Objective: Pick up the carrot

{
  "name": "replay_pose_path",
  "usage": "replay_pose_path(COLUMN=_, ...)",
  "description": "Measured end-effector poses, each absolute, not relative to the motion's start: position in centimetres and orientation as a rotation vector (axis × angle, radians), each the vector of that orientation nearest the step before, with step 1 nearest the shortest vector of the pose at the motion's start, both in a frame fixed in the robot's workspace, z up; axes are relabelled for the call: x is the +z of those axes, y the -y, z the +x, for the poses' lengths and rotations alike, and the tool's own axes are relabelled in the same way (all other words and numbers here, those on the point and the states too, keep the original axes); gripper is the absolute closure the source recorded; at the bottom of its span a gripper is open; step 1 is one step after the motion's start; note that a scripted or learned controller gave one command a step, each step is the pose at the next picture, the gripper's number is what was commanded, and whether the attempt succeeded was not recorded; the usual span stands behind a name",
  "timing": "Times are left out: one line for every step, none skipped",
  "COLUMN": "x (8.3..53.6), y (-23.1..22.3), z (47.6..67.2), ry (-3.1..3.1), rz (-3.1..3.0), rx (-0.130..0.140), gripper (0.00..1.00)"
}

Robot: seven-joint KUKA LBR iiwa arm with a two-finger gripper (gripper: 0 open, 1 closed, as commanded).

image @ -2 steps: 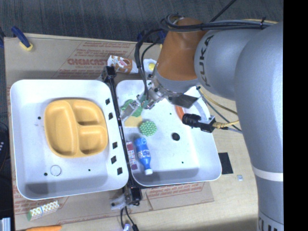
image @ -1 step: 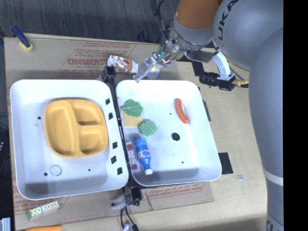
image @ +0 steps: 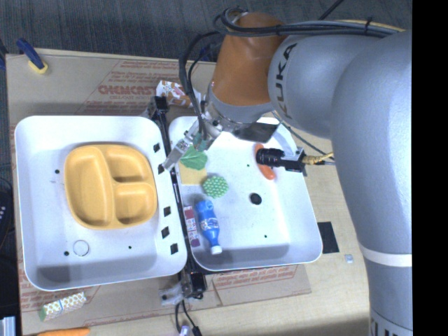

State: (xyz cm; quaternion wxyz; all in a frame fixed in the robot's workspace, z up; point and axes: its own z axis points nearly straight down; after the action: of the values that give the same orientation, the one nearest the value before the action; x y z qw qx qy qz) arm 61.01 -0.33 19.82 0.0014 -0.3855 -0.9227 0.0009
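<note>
There are two white bins (image: 28, 187). One yellow tray (image: 110, 185) with sections sits in the left bin. The right bin has one carrot (image: 267, 170), one green ball (image: 215, 185), one green leaf (image: 194, 161) and one blue bottle (image: 208, 225).

The right bin (image: 301, 222) is crowded along its left wall: a blue bottle (image: 208, 226) lies beside a red-labelled packet (image: 191, 226), with a green dimpled ball (image: 215, 185) just above them and a pale green leaf-shaped piece (image: 194, 161) above that. The gripper (image: 190, 143) hangs over the leaf, close to the divider between the bins. The carrot (image: 267, 169) lies near the bin's far right side, partly covered by a black fitting (image: 280, 159) on the arm (image: 336, 68), whose bulk overhangs that whole corner. The middle and near-right floor of this bin lies bare, save one small dark spot (image: 255, 199). In the left bin (image: 35, 208), a yellow divided tray (image: 112, 185) takes up the centre, leaving open floor along the near edge.
</note>
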Motion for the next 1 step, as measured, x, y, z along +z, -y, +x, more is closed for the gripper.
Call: replay_pose_path(x=38.35, y=2.74, z=63.88, ry=2.862, rz=-1.303, rx=0.000, gripper=0.00)
